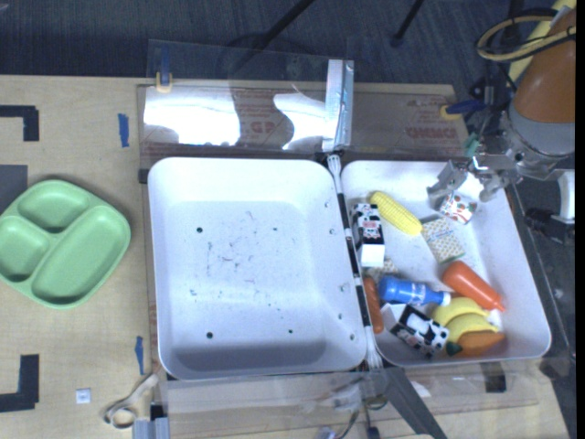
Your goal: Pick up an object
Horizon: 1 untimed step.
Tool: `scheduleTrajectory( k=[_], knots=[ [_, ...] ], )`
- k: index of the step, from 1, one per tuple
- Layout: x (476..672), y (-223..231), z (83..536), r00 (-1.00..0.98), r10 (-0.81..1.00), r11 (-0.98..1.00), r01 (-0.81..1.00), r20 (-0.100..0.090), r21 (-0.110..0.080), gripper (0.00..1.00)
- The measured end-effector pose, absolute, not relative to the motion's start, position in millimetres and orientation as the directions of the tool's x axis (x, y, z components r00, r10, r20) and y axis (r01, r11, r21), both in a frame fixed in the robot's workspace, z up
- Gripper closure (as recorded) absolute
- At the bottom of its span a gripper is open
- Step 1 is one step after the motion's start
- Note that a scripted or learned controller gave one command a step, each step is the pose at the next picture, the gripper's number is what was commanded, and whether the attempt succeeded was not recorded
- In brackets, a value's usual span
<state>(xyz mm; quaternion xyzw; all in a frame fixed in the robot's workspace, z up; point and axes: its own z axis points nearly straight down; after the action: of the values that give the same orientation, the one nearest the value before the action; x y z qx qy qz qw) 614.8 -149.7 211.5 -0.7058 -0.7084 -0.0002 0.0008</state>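
Observation:
My gripper (468, 188) hangs over the far right corner of the right bin (528, 273), fingers spread apart. Just below the fingertips is a small white and red object (458, 210); I see nothing clamped between the fingers. The bin also holds a yellow corn cob (395, 213), a black and white box (367, 221), a patterned square (441, 239), an orange carrot (472, 283), a blue bottle (412, 293), a banana (462, 316) and a spotted cow toy (421, 332).
The left bin (247, 254) lies beside the right one, sharing a raised middle rim (352, 254). A green divided plate (59, 241) rests on the bench at far left. A clear panel (247, 108) stands behind the bins.

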Motion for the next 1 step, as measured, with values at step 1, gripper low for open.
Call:
scheduleTrajectory(
  k=[1],
  knots=[
    [654.6,-113.4,144.5,-0.180,0.984,0.180,0.984,0.001,-0.001,0.00]
  ],
)
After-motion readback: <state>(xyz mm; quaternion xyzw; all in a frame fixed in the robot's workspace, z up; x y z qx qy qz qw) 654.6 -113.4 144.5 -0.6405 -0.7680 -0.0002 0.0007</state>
